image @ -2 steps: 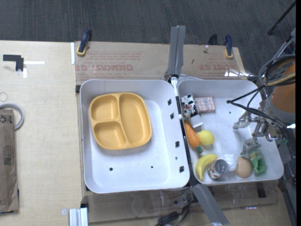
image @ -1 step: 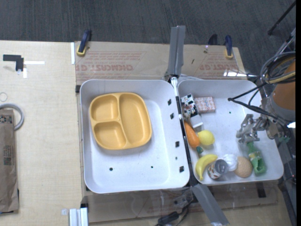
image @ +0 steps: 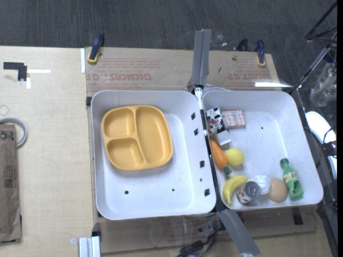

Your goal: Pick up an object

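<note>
The right bin [image: 268, 103] holds several small objects. A pink box [image: 233, 119] and a black-and-white patterned carton [image: 214, 120] lie at its far left. Below them, along the divider, are an orange carrot [image: 218, 153] and a yellow lemon [image: 235, 156]. At the near edge a banana [image: 231, 188], a small can [image: 246, 194], a white crumpled item [image: 262, 183], a tan round piece [image: 277, 190] and a green bottle [image: 291, 179] sit in a row. The left bin [image: 155, 197] bears a yellow divided plate [image: 138, 138].
Cardboard [image: 144, 68] clamped with blue clips lies behind the bins. A brown paper bag [image: 8, 181] and a roll of tape [image: 13, 130] rest on the wooden bench at the left. Cables and metal gear [image: 324, 84] crowd the right side.
</note>
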### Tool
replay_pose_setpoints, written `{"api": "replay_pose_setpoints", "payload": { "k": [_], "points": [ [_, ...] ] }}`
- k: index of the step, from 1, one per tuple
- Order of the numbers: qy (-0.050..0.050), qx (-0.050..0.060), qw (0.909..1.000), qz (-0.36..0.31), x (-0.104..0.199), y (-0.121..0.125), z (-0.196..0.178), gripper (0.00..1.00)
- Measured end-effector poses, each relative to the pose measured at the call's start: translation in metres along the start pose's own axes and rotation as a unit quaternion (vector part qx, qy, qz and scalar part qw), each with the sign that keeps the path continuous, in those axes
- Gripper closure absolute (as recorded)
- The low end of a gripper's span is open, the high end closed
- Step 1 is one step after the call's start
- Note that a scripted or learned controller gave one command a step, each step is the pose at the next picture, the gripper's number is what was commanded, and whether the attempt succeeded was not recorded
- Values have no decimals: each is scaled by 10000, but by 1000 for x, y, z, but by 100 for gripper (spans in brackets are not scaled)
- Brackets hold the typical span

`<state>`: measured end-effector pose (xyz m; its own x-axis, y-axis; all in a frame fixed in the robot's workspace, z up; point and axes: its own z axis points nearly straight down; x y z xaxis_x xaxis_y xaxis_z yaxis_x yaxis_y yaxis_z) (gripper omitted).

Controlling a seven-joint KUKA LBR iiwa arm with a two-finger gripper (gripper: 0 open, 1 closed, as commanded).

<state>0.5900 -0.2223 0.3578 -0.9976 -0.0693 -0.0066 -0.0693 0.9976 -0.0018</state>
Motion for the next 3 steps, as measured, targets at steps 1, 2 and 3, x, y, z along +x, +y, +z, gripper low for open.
{"api": "replay_pose_setpoints", "payload": {
  "k": [1,2,3],
  "points": [
    [5,-2,10000,-99,15,8,-24,100],
    [20,-12,9984,-572,64,65,80,100],
    [8,-7,9948,-1022,64,69,45,100]
  ]
}}
